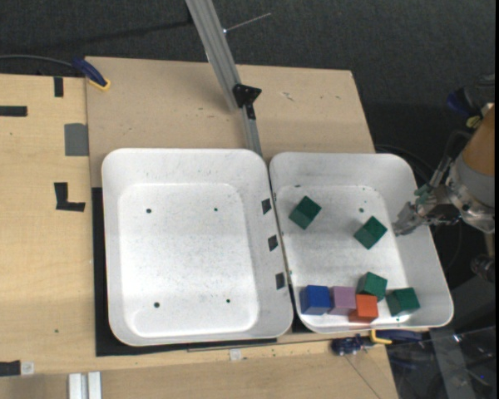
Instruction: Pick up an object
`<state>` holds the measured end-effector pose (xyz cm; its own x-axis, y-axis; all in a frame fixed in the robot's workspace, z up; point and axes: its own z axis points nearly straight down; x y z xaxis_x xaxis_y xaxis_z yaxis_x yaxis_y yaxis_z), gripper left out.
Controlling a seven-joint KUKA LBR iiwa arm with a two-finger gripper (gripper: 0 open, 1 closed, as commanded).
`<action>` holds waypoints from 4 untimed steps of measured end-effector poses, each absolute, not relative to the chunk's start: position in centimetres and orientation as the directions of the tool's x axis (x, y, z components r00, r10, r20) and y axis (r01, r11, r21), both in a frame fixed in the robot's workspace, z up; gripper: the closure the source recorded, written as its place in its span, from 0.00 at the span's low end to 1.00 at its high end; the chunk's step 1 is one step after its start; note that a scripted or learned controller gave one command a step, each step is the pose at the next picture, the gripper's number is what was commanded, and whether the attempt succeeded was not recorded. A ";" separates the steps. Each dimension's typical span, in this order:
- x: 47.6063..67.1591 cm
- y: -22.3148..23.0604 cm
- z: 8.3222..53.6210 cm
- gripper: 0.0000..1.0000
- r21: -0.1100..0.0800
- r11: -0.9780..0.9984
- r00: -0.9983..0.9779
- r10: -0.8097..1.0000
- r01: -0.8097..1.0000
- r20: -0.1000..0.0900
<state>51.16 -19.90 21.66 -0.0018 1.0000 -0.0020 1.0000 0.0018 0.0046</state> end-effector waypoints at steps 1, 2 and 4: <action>53.5 -15.3 21.5 1.00 0.000 0.006 -0.006 1.000 1.000 0.002; 55.1 -10.1 22.7 1.00 0.000 0.007 -0.007 1.000 1.000 0.002; 58.1 0.6 22.5 1.00 -0.002 0.006 -0.006 1.000 1.000 0.001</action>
